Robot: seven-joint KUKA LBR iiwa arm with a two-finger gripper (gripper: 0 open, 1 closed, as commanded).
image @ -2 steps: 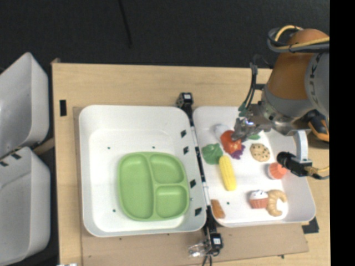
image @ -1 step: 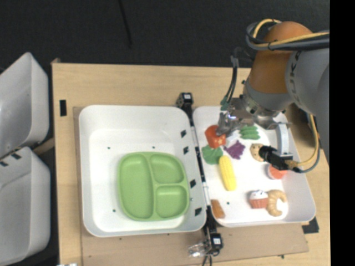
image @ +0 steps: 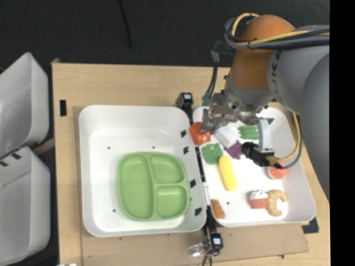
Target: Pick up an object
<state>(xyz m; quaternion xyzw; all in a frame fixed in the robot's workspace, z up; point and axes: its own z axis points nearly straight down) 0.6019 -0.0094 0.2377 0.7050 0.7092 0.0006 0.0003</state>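
- Where the grey arm with its orange band reaches in from the right, the end effector (image: 213,121) hangs low over the upper left corner of the right bin (image: 297,201); whether it is apart or together cannot be told, and nothing can be seen held in it.
- Just beside it lie toy foods of smooth moulded plastic: an orange-red rounded piece (image: 198,133), a leafy green piece (image: 211,153), a small purple piece (image: 234,149) and a white blocky piece (image: 225,134).
- A ridged yellow corn cob (image: 227,172) lies lengthwise near the bin's middle.
- Nearer the front sit a curved tan croissant (image: 276,200) touching a small cupcake (image: 257,199), and a brown slab (image: 217,208).
- The left bin (image: 97,132) holds a matte green plate (image: 153,185) with three compartments.
- Both bins rest on a pale wood-grain worktop (image: 66,165).
- No writing is legible.
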